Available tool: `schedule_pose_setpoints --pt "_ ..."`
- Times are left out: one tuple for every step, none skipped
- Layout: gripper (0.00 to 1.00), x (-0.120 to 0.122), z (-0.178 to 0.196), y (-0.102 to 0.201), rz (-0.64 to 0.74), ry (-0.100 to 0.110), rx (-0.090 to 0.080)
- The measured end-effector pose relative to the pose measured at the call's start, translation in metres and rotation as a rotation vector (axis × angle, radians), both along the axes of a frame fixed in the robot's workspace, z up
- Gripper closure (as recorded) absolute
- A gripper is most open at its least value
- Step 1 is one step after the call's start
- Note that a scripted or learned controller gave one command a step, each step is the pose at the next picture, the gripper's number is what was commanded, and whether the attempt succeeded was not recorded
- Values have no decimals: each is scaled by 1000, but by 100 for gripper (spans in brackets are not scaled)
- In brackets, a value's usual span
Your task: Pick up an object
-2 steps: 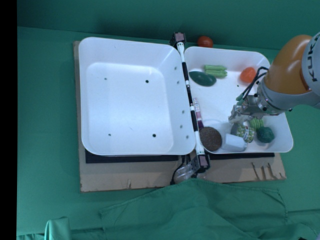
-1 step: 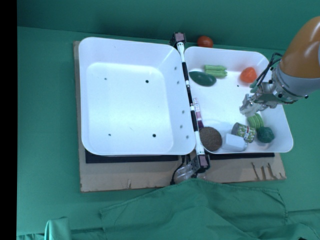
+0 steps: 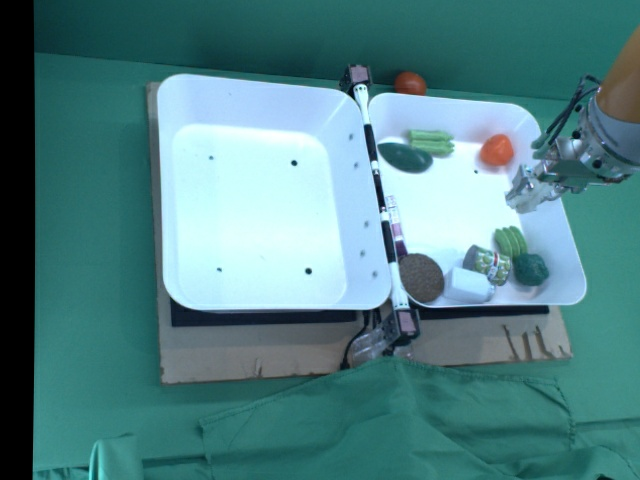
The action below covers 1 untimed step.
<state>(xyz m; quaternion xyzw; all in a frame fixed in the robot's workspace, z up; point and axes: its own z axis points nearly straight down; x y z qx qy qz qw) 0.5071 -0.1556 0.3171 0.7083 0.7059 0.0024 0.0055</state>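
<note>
2 shallow white bins sit side by side on a cardboard sheet (image 3: 250, 363) over green cloth. The left bin (image 3: 262, 200) lies well apart from the arm. The right bin (image 3: 455, 193) holds the objects: a dark green avocado-like piece (image 3: 405, 157) and a light green ridged piece (image 3: 431, 141) near the far wall, an orange-red ball (image 3: 496, 150) beside them, and along the near wall a brown disc (image 3: 421, 277), a white cup on its side (image 3: 467, 285), a small labelled can (image 3: 486, 261), a green ridged vegetable (image 3: 510, 239) and a dark green broccoli-like piece (image 3: 530, 268). A red tomato (image 3: 409, 82) rests outside, just behind the right bin. The gripper (image 3: 522, 194) hangs over the right bin's right side — nothing between its fingertips, and I cannot tell how far apart they stand.
</note>
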Motion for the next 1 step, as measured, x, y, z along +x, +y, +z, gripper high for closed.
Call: schedule_pose_setpoints --pt "100 2 64 6 2 -1 1"
